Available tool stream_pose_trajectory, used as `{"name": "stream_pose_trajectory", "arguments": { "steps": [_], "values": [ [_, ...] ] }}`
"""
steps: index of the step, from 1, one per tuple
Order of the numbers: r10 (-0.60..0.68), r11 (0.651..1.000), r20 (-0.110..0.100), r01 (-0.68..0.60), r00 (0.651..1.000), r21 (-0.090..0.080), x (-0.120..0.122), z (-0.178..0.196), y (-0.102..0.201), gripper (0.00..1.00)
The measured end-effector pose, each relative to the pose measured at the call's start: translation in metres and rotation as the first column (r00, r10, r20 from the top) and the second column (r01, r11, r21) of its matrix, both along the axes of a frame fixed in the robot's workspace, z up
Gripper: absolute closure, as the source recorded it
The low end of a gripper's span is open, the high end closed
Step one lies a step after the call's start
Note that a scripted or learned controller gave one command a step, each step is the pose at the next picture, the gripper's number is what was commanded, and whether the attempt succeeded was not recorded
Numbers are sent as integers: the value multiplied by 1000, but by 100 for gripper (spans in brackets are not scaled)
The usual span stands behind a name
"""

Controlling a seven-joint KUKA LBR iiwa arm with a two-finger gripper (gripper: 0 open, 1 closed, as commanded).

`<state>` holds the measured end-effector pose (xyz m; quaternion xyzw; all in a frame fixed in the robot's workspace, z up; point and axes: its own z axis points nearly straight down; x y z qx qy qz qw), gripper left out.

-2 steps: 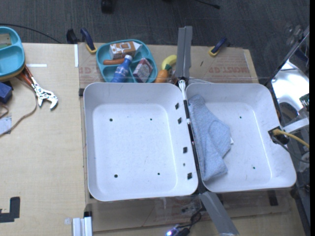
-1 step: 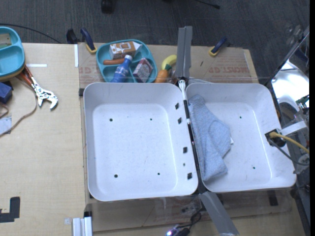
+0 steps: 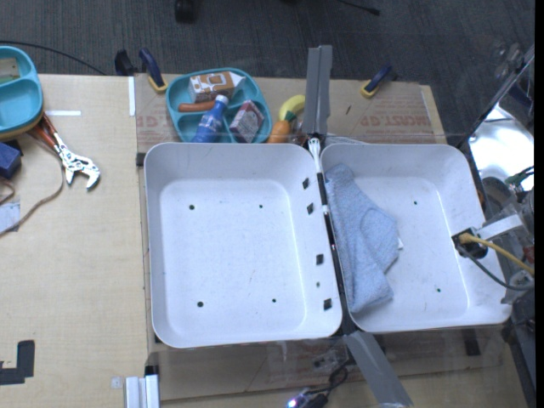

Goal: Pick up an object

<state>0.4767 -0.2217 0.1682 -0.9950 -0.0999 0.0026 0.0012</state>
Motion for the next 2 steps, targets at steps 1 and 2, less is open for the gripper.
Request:
{"name": "stream_pose_trajectory", "arguments": {
  "steps": [1,2],
  "values": [
    [0,1000,0,0,1000,0,0,-8,0,0],
    [2,1000,0,-2,1000,-1,0,-6,0,0]
  ]
}}
